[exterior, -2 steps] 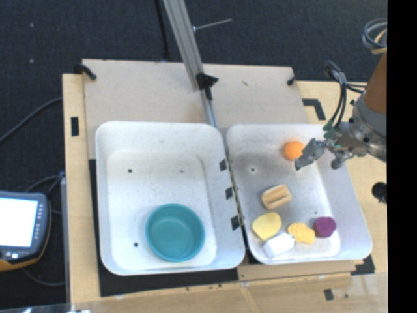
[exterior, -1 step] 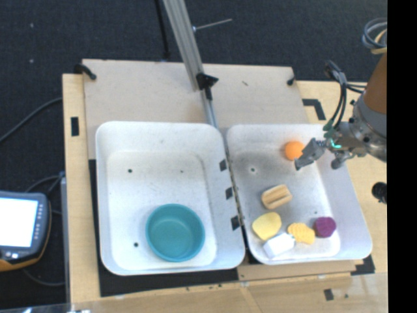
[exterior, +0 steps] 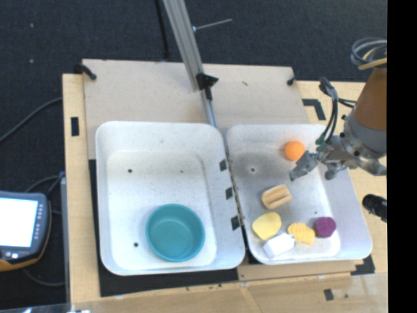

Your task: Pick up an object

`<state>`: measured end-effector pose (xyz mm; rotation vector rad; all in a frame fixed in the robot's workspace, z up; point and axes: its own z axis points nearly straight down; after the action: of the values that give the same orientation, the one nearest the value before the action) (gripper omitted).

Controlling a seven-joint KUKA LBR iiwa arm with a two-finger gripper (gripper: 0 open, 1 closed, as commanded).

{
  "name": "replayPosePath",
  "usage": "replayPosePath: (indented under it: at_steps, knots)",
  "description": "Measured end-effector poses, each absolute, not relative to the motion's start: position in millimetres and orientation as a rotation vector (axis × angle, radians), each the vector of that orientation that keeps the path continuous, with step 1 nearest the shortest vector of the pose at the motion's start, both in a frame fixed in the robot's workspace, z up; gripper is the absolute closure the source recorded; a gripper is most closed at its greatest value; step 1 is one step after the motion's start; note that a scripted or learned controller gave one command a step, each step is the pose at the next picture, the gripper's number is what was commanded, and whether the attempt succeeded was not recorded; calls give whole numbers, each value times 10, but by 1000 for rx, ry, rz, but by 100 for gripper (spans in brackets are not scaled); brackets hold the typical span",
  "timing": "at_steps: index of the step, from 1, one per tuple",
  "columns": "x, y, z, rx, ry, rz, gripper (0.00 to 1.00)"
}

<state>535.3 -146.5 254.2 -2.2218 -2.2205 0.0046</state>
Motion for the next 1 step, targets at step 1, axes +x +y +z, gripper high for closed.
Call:
replayPosePath:
  at_steps: [1]
  knots:
    - [5331,-1512,1913,-2220,-2218,7,0]
